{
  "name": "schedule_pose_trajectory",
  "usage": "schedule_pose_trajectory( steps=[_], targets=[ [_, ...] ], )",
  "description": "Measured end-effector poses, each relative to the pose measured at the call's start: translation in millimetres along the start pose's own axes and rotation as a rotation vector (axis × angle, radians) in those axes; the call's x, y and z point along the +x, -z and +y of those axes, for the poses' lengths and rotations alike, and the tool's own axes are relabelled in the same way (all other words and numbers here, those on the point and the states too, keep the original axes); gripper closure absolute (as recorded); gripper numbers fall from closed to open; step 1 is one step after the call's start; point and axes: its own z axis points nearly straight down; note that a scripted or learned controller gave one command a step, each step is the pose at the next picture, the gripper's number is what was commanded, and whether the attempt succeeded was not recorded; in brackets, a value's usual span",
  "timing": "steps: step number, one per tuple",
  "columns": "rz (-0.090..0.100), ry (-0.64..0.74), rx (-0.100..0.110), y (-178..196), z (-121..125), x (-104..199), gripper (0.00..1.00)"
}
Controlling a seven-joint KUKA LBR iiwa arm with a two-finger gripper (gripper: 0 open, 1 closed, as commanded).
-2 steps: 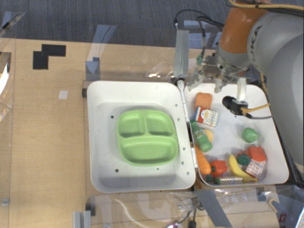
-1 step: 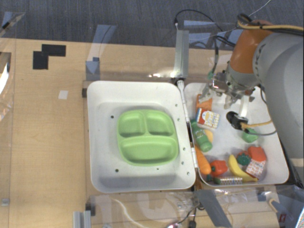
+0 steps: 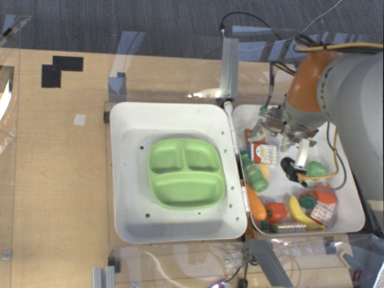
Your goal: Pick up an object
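My gripper (image 3: 271, 138) hangs over the upper left part of the right bin (image 3: 357, 221), below the orange-banded wrist. Directly beneath it in the view sits a small red and white carton (image 3: 263, 154), touching or nearly touching the gripper's tip. Whether the carton is held cannot be made out. Close by lie a green bottle (image 3: 256, 177), a carrot (image 3: 257, 205), a red pepper (image 3: 276, 212), a banana (image 3: 303, 213), a green fruit (image 3: 317, 168) and a red and white box (image 3: 324, 206).
The left bin (image 3: 129, 221) holds a green divided plate (image 3: 186, 173) in its middle. A grey striped bar (image 3: 291, 227) lies along the right bin's front wall. A ridge (image 3: 237, 161) separates the two bins, just left of the carton.
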Motion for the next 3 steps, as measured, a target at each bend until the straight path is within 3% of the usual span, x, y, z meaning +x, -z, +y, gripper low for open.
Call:
schedule_pose_trajectory(
  steps=[1,2,3],
  targets=[
    [0.002,-0.12,-0.003,1,-36,-11,0.0],
    [0.006,-0.117,-0.008,12,-34,-8,1.0],
    [0.006,-0.117,-0.007,12,-34,-8,0.0]
  ],
)
